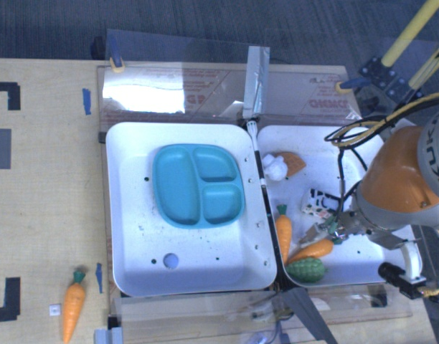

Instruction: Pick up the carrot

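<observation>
The gripper [333, 229] is seen low in the right bin [363, 264], just above the slanted carrot [314, 249]; whether its jaws are open or shut cannot be told. A second, upright carrot [283, 236] lies against the bin's left wall, and a third carrot [73, 305] rests outside on the bench [40, 213].

Risk: the slanted carrot touches a green vegetable [306, 269] (its kind is unclear), so a neighbour could be nudged or pinched instead, or the tapered body could slip.

Count: three carrots, one green vegetable, one blue tray [199, 185], two bins.
</observation>
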Controlling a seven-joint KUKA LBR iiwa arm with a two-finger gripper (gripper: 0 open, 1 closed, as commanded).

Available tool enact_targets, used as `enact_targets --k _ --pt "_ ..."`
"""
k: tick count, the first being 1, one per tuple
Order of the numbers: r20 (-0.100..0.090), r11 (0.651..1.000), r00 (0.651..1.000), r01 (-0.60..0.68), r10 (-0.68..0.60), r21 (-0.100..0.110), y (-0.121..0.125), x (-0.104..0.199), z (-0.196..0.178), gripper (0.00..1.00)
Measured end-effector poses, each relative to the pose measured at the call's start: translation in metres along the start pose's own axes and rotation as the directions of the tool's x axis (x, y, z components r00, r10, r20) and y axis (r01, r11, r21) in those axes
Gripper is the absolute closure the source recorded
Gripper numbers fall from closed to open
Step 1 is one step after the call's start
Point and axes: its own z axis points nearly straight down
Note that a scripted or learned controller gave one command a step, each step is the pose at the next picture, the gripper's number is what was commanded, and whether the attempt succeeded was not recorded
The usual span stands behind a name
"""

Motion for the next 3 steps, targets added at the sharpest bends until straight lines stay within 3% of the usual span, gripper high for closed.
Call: enact_targets --k 1,2,3 --pt "0.002 1.000 1.000 -0.001 0.001 -0.005 0.002 0.000 -0.011 1.00" --pt "-0.002 0.983 0.983 -0.181 0.181 0.001 0.016 0.082 -0.096 1.00" --pt "-0.001 0.983 0.983 -0.184 0.184 0.004 0.015 0.081 -0.095 0.00"
